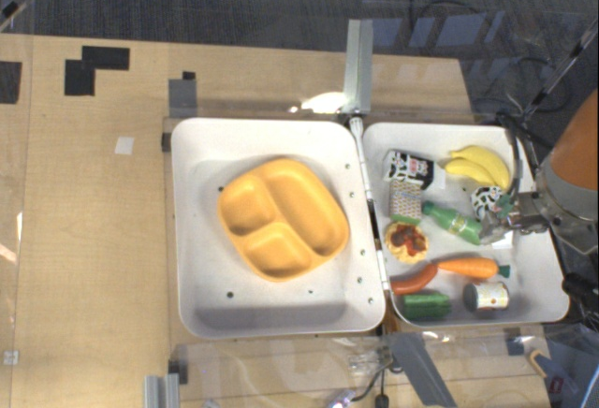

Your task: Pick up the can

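1. The gripper (510, 212) sits at the right side of the right bin (554, 303), close against the green bottle (452, 221) and a small black-and-white patterned object (486, 201). Whether it is apart, together or clamped on something, I cannot tell; that part is too small and crowded.
2. The can (487, 296) lies on its side below the claw, near the bin's lower edge, apart from the claw, with the carrot (465, 267) between them.
3. Risk: the claw looks lined up with the bottle rather than the can, so a close here would likely take the wrong item or nothing.
4. Risk: the can is a smooth metal cylinder on its side; pinched across the curve it may roll or squirt away toward the bin wall.
5. Risk: the carrot lies just beside the can, so a descending claw may nudge or trap it too.
6. Shapes and surfaces: the bananas (479, 166) above the claw are curved and matte; the carrot tapers; the bottle looks glossy plastic.
7. Far left of the claw, a yellow divided plate (281, 217) rests in the left bin (197, 210), smooth moulded plastic.
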